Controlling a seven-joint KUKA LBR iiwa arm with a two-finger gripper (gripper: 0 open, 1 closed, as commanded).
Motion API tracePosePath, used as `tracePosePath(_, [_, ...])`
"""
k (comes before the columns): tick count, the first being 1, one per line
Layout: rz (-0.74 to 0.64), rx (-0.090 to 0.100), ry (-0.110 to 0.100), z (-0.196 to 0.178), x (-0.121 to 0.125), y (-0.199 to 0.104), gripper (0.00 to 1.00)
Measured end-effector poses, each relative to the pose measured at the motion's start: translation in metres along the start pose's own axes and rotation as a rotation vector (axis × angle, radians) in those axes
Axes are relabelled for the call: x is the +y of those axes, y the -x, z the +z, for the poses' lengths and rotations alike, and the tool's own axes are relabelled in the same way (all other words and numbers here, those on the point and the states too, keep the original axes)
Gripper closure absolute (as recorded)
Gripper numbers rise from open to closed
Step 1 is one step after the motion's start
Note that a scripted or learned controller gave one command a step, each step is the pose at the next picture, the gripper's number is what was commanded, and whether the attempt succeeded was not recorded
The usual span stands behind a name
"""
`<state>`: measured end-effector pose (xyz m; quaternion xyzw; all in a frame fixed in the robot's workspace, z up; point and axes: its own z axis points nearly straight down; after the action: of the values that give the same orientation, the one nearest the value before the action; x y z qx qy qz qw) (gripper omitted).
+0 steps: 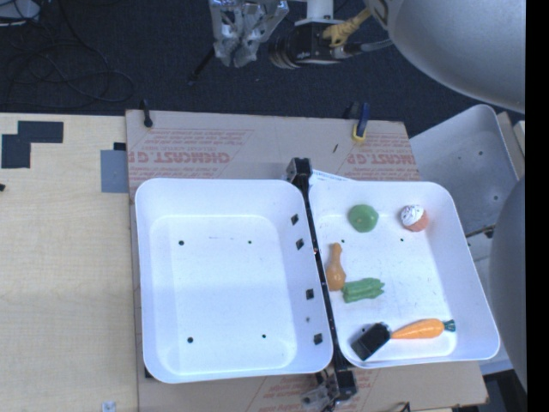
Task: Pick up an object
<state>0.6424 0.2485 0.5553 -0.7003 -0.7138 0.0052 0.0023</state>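
Observation:
The right bin (429, 269) holds several small items. A green round piece (363, 218) and a white-and-orange ball (413, 218) lie near its far side. An orange gourd-shaped piece (334, 269) sits by the divider with a green pepper (364, 289) beside it. An orange carrot (419, 329) and a black block (371, 341) lie at the near edge. My gripper (246, 31) hangs well beyond the bins at the top, over the dark floor, far from every item and with nothing seen in it.
The left bin (223, 281) sits beside the right one on a cardboard sheet (257, 148). The grey arm (455, 24) crosses the top right corner. Cables lie on the dark floor at the top left. A wooden benchtop (60, 273) extends left.

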Motion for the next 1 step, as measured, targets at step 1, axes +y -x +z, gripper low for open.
tracePosePath(1, [-0.007,-0.001,-0.001,-0.0086,-0.0002,-0.0017,1.00])
